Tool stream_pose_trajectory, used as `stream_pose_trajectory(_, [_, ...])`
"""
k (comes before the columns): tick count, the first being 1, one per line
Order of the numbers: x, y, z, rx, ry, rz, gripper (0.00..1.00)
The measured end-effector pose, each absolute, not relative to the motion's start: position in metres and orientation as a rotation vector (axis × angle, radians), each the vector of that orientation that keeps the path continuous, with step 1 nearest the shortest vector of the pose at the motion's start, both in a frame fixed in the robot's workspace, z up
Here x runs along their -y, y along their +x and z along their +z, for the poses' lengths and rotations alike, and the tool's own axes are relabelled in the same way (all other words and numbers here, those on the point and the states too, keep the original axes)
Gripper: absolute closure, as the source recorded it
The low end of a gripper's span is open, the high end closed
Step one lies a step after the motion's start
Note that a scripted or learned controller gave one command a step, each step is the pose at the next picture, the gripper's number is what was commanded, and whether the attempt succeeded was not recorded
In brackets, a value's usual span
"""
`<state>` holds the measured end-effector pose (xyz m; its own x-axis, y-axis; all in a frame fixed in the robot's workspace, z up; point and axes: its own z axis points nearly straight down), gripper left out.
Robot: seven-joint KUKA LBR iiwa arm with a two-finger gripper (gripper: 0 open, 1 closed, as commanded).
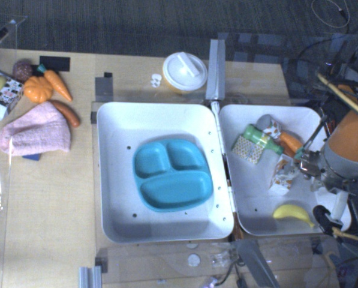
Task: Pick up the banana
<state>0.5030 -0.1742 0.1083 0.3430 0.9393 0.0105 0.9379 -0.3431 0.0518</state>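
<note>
The left bin [107,161], at the near edge of the bench, holds a blue sectioned tray [173,174], and the right bin [244,218] holds the arm's wrist, a heap of small packets (their print too blurred to read) and the banana [294,213]. The banana lies free by that bin's near wall. The gripper [303,164] hovers above and apart from it; I cannot tell how it is set.

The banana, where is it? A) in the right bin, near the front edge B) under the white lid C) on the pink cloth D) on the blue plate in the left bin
A: the banana lies on the floor of the right bin, close to its front wall, while the blue plate sits in the left bin.
</note>
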Motion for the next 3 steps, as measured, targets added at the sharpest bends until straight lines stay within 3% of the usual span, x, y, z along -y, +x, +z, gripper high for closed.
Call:
stream_pose_trajectory(1, [0.168,0.502,0.108,-1.709,2.583,0.055,0.00])
stream_pose_trajectory(2, [0.174,0.487,0.161,-1.238,2.887,0.001,0.00])
stream_pose_trajectory(3, [0.181,0.492,0.116,-0.918,2.988,0.028,0.00])
